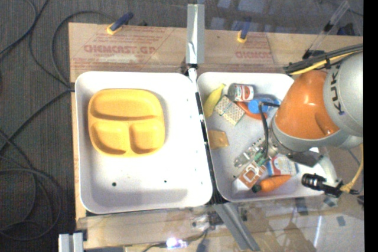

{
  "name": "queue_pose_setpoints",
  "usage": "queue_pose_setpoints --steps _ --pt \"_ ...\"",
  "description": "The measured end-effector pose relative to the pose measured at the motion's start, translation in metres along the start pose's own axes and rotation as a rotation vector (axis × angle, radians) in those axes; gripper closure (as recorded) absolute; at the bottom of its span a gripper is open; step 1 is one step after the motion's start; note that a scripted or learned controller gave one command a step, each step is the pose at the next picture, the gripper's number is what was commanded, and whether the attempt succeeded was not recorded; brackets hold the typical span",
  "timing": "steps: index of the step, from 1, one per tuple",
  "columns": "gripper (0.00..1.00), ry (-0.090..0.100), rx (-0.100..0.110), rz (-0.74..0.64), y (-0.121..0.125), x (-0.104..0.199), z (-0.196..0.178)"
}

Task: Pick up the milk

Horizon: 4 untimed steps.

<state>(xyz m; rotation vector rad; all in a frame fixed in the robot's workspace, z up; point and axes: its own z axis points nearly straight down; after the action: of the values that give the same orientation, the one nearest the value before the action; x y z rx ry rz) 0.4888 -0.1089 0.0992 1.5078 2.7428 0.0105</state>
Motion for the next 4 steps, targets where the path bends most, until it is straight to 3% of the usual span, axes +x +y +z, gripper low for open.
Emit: queue_pose_setpoints --steps 1,2,3,4 --pt "1.0 0.007 0.0 0.096 -0.005 -0.009 0.008" --pt "0.0 0.0 0.001 0.099 -0.006 -0.012 0.01" --pt "0.0 0.007 0.012 0.027 0.028 0.02 -0.084" --pt "0.0 0.011 0.012 -0.271 -0.005 0.003 -0.001"
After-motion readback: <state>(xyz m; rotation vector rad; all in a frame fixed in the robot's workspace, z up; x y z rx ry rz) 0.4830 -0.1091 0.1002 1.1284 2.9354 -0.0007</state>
